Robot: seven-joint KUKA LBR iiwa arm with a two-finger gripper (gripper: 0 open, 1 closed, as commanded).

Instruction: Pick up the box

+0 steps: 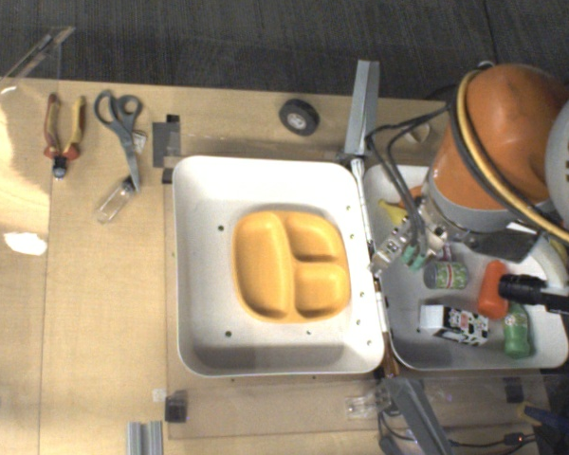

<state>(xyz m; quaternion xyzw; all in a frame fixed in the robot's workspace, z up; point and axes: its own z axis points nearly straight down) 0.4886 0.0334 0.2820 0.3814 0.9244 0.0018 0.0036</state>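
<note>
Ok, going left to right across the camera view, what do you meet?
Pliers → scissors → yellow tray in the left bin → green can → box → green bottle.

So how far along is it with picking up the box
Nothing looks done yet. The box lies on the floor of the right bin, near its front edge, beside a green bottle and an orange item. In hand: the arm is over the bin's back part, with the gripper low near the left wall, away from the box. Left: move to the box, grasp, lift.
</note>
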